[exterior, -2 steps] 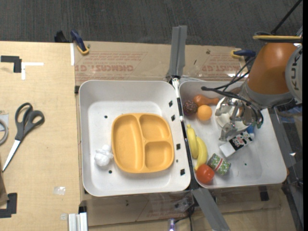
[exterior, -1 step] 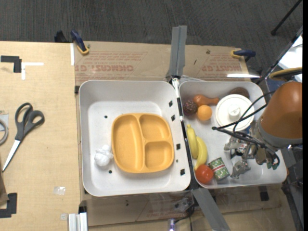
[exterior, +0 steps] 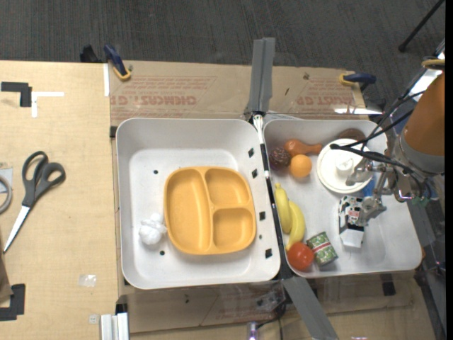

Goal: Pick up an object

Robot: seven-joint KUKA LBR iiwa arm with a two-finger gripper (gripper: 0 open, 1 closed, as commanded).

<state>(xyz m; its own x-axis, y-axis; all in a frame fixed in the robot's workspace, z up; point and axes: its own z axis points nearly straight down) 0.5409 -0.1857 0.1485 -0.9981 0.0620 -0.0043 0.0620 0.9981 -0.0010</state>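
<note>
Carton [exterior: 352, 222] at four o'clock in the right bin [exterior: 396, 261], the gripper [exterior: 373, 204] low over its top.
Whether the fingers are spread or closed, I cannot tell; a grip on the top corner may tip it, or knock the white lid [exterior: 343, 168] just beside at twelve o'clock.
</note>
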